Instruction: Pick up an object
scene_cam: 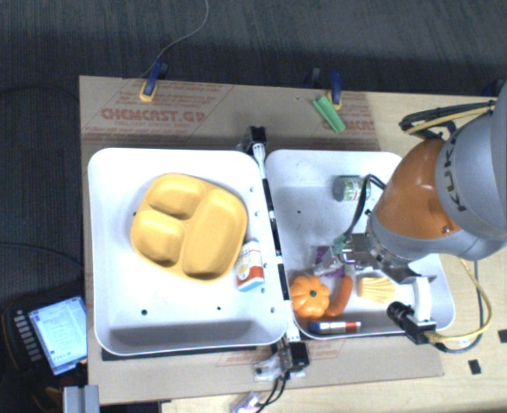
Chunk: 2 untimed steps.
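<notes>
My gripper is low in the right bin, near its front middle, below the orange wrist band. Right beneath and around it lie a small purple object, a reddish sausage and a pale yellow ridged piece. An orange toy pumpkin sits just to the front left of the gripper. At the bin's front edge is a red and black marker. A small greenish can lies at the back of the bin. The arm hides part of this bin.
The left bin holds a yellow sectioned plate and a small bottle with a red and white label against its right wall. A green clip and a blue clip sit on the cardboard behind the bins.
</notes>
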Available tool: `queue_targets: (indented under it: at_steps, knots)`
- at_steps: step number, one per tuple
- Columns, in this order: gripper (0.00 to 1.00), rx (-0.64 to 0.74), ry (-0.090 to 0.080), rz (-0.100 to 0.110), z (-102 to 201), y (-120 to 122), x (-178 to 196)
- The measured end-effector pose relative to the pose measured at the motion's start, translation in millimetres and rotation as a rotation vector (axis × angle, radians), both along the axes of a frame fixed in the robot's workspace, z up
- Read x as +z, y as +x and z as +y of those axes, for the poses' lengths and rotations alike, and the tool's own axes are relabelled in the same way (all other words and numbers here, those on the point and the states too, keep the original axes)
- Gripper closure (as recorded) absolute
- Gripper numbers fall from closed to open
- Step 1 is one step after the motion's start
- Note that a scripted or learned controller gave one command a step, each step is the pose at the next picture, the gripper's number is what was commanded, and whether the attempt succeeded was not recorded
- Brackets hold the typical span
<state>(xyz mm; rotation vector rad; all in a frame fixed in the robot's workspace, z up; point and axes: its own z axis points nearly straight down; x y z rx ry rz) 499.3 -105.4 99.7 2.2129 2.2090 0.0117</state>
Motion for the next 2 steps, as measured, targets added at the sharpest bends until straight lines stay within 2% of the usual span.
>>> queue_targets:
  at_steps: [1,2]
  knots:
    - [1.0,0.003,0.005,0.015,64.4,-15.0,84.9]
    - [1.0,0.004,0.005,0.016,157.1,-0.1,126.3]
